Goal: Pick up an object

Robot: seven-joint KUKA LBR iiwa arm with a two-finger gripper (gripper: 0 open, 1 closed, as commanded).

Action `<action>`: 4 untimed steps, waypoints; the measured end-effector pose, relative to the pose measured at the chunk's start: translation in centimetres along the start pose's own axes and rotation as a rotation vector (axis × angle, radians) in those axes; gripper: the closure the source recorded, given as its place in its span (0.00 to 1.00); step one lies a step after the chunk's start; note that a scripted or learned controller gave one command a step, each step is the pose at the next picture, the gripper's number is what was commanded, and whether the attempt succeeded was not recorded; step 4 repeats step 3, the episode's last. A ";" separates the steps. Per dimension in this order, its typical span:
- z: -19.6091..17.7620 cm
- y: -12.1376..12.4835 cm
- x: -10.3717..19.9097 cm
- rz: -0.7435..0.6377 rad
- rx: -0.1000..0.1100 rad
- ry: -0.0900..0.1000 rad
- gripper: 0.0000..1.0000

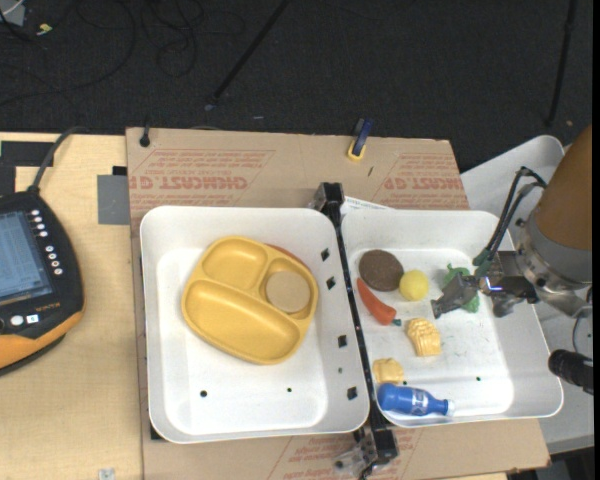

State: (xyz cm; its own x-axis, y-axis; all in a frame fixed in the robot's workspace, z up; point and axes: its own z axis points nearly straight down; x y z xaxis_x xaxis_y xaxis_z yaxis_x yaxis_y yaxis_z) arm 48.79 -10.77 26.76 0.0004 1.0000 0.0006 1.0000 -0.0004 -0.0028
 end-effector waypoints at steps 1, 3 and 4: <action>-1.0 0.0 -0.1 0.001 0.002 0.001 1.00; -2.7 0.7 14.3 -0.008 -0.005 0.001 1.00; -2.7 0.7 14.3 -0.008 -0.005 0.001 1.00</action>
